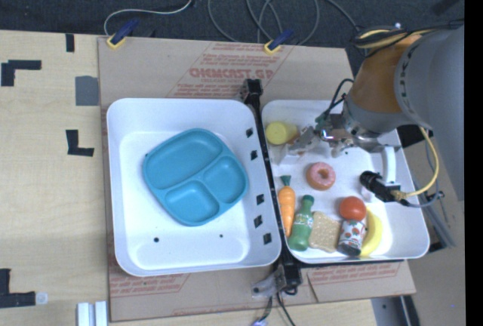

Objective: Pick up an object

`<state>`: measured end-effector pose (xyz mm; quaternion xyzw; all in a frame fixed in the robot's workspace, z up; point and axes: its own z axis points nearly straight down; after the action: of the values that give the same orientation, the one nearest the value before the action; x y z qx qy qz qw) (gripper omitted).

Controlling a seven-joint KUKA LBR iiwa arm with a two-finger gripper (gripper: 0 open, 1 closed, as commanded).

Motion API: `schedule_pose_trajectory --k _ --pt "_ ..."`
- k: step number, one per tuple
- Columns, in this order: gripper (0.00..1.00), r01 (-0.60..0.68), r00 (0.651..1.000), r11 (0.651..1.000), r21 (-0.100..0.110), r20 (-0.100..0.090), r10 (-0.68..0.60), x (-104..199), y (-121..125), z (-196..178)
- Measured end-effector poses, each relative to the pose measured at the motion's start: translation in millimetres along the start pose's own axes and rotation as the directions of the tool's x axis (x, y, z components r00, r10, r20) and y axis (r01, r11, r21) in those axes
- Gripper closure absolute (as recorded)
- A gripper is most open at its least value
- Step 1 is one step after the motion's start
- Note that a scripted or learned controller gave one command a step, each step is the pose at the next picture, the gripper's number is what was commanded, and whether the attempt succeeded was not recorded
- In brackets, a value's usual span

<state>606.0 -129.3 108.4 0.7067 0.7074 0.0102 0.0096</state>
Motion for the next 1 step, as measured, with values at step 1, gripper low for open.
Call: schedule_pose_trajectory --k 1 --pt "0.00 -0.001 1.000 1.000 0.024 0.002 0.001 13.3 -46.1 20.5"
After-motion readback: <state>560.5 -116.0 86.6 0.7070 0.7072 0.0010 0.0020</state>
